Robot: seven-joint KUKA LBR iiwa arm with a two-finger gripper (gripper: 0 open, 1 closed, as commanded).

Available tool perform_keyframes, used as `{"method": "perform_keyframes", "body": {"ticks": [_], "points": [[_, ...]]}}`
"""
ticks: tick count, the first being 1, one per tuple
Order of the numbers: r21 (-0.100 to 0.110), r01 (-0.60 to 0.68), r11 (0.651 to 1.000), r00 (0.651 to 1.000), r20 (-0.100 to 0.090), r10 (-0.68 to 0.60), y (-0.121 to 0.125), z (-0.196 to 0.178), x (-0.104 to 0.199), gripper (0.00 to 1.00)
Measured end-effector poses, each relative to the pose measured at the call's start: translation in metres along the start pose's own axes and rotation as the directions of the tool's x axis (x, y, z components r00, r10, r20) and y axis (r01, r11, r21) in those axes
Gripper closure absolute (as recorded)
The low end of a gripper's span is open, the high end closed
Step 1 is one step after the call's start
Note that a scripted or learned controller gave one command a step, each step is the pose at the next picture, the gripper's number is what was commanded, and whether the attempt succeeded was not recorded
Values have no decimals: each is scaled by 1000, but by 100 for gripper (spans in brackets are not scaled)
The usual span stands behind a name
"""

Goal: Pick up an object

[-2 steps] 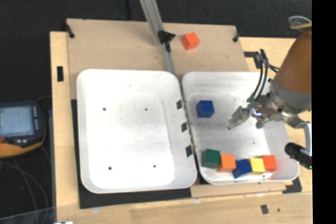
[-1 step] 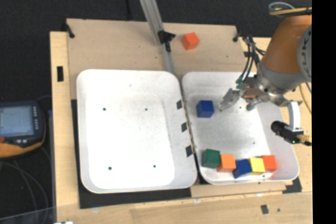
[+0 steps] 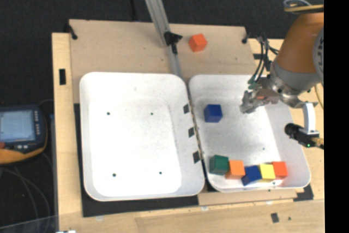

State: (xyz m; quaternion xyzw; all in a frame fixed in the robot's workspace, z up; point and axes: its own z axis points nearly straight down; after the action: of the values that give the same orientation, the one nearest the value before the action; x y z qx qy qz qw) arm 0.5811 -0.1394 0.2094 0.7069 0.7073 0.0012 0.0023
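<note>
Left bin [image 3: 133, 136] bare of blocks; right bin [image 3: 256, 142] stocked. Lone blue cube [image 3: 213, 113] resting near right bin's upper left, well apart from a row along the near wall: green cube [image 3: 219, 164], orange cube [image 3: 236, 168], second blue cube [image 3: 251, 174], yellow cube [image 3: 267, 171], red-orange cube [image 3: 280, 168]. Stray orange cube [image 3: 198, 42] lying on the surface [image 3: 218, 52] beyond the bins. Hand [image 3: 250, 105] poised over right bin's upper middle, lone blue cube just to its left and slightly nearer the camera, judged the closest candidate. Arm entering from the right, wrist angled down and leftward. Finger state: cannot tell.
</note>
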Motion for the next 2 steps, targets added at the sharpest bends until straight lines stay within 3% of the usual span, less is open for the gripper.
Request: {"method": "perform_keyframes", "body": {"ticks": [1,2], "points": [[1,-4,1000,1000,2,4,-63,-41,-32,100],[0,0,1000,1000,0,0,-60,-50,-30,100]]}}
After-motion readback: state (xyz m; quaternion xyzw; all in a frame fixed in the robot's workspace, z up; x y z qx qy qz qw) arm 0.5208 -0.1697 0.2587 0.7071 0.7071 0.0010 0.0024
